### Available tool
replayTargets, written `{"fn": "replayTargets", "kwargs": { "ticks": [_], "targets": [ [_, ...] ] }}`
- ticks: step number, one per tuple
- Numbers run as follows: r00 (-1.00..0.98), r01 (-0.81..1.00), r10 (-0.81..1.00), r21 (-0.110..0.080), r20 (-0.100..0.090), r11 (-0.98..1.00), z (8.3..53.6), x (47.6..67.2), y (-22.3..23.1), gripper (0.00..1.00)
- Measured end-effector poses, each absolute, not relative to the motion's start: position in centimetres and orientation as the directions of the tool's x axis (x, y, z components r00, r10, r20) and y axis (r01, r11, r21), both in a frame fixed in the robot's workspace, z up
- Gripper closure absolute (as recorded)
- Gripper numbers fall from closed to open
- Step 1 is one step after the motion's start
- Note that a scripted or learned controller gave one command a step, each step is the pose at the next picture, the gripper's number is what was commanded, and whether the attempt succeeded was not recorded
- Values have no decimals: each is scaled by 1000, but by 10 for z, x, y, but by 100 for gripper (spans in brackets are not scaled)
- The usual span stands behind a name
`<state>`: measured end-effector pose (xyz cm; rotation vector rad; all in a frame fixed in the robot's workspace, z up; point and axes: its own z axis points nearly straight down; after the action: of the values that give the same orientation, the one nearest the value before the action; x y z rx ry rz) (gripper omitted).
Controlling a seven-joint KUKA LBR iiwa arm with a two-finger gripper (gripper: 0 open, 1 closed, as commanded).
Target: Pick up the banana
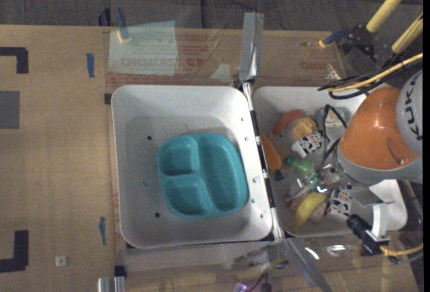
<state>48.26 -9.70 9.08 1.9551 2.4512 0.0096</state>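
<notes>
A brown bench [54, 170] bears two white bins [134, 116].

- Even, fairly bright overhead light falls across the scene, with colours slightly washed and cool.
- The left white bin [127, 116] is the brightest area, and its walls shade softly to grey.
- A clear plastic sheet [144, 49] on the table [54, 170] shows pale glare.
- The arm's orange band [373, 133] carries a soft highlight.
- The picture is soft and grainy overall, and small items in the right bin [269, 99] blur together.

Right bin [269, 99] crowded, toys packed around banana [308, 207], arm [376, 136] overhead
</notes>
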Motion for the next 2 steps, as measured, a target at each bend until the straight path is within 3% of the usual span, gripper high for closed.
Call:
{"fn": "replayTargets", "kwargs": {
  "ticks": [1,2],
  "targets": [
    [-218,976,976,18,-12,218,101,485,-100,100],
    [-218,976,976,18,-11,219,101,485,-100,0]
  ]
}}
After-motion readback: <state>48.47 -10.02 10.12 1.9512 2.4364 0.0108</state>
